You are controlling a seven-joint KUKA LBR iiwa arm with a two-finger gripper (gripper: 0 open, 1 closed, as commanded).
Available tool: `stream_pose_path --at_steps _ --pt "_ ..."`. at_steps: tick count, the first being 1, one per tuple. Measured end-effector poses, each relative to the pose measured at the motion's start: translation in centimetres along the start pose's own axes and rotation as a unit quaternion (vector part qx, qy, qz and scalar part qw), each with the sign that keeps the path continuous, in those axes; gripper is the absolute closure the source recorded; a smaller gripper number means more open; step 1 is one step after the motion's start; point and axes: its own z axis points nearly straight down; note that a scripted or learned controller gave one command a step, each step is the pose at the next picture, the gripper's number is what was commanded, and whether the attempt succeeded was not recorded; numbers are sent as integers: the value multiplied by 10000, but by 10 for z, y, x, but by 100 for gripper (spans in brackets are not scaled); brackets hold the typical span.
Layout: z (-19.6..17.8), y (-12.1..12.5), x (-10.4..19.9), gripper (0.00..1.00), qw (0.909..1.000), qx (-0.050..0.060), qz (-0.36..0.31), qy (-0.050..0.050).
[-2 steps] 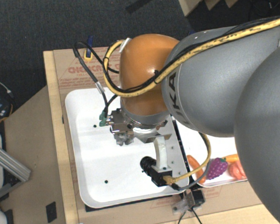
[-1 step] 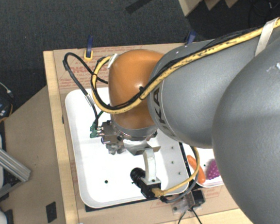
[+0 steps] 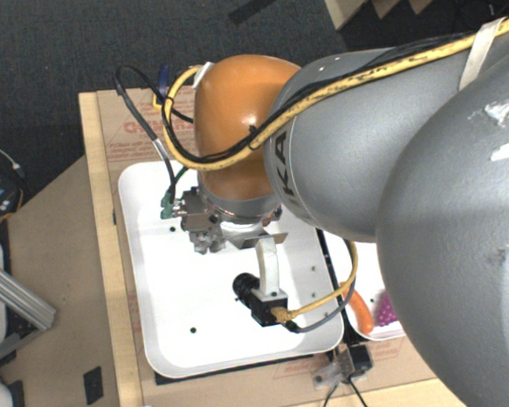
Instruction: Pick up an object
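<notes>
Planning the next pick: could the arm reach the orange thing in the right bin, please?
Probably not directly: its wrist hangs over the left bin, and the orange thing lies beneath the arm's own bulk. It must retract first.

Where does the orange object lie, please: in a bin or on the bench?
In a bin. The orange object lies within the right bin's white rim, beside a purple thing, partly under the arm.

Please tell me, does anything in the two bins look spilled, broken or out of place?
Nothing stands out. The left bin lies flat and looks whole. An orange object and a purple object lie inside the right bin, near its rim, largely hidden by the arm.
</notes>
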Motion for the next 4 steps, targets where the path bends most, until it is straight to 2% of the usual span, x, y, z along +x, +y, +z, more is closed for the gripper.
stream_pose_path --at_steps 2,3,4 --pt "-20 0 0 100 10000 8 -6 1" --pt "29 -6 0 100 10000 53 0 -14" --pt "144 -3 0 100 10000 12 3 0"
